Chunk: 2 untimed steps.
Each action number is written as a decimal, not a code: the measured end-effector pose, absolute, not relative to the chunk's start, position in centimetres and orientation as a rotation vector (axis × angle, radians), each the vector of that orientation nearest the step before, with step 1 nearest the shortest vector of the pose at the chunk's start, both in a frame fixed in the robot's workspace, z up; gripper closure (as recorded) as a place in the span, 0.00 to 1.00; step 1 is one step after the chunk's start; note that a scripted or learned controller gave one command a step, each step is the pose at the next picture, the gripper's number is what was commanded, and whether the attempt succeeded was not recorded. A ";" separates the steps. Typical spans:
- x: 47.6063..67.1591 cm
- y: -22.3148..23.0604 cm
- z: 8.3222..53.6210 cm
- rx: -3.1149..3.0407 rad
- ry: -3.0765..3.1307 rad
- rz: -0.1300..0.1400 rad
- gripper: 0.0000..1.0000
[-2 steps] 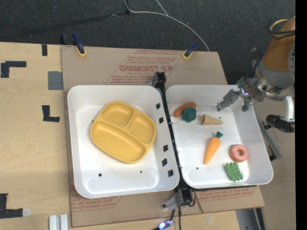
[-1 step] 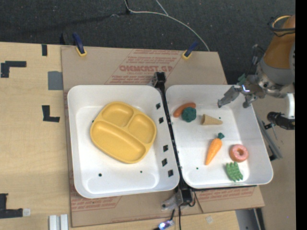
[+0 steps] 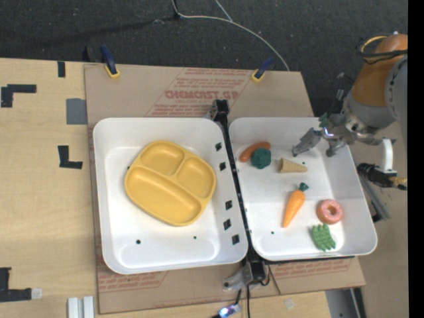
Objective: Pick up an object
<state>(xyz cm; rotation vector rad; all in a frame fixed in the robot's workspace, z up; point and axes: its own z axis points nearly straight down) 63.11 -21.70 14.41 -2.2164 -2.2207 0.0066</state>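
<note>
Bench: I see pale wood at far left with dark tape marks; a brown cardboard sheet with red print lies under both bins, clamped at its far edge by two blue-and-yellow clips.
Left bin: white and shallow, with one item inside.
Yellow tray: a divided plate with three compartments, sitting flat near the middle of the left bin and turned at an angle to the bin walls.
Divider: a black strip runs between the two bins, which sit side by side and touch along it.
Right bin: white, holds the small play-food pieces.
Far corner, left side: an orange sausage-like piece with a dark green lump touching it.
Wedge: tan and cone-shaped, just right of the green lump, lying on its side.
Carrot: orange with a green top, near the bin's middle, tip toward me.
Donut: pink ring, just right of the carrot.
Green piece: ridged, leafy-looking, in front of the donut by the near wall.
Gripper: over the bin's far right part, above and right of the wedge. Fingers look spread with nothing between them, though the angle is poor and I hedge on that.
Arm: grey with an orange band, entering from the right.
</note>
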 end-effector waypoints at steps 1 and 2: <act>63.0 -21.6 9.0 -2.216 -2.222 0.007 0.00; 63.1 -21.6 10.3 -2.218 -2.226 0.005 1.00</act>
